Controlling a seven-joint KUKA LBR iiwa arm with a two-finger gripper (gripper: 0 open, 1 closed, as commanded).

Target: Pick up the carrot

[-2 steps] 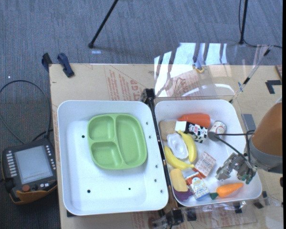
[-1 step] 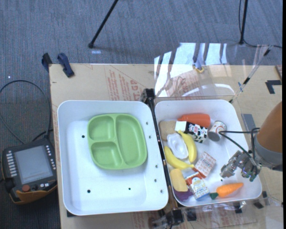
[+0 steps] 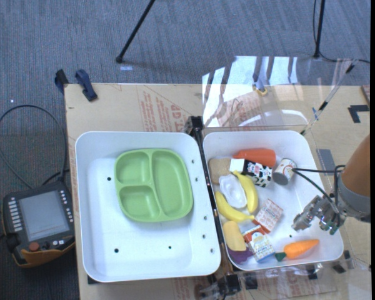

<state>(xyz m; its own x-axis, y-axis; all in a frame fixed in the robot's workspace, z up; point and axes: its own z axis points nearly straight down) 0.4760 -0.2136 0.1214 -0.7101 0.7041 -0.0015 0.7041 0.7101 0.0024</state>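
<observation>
Small orange toy carrot with a green stub end, apparently plastic, lying on its side near the front right corner of the right-hand shallow white bin, tip pointing right and slightly up. Just left of it, a small printed carton; bare bin floor on its other sides. Metal two-finger tool hovering just above and behind the carrot, holding nothing; open or closed, impossible to tell here. Probably light, rigid and smooth, so liable to roll or slip out. Best taken across the thick middle, fingers square to its long axis, not at the tapering tip.
</observation>
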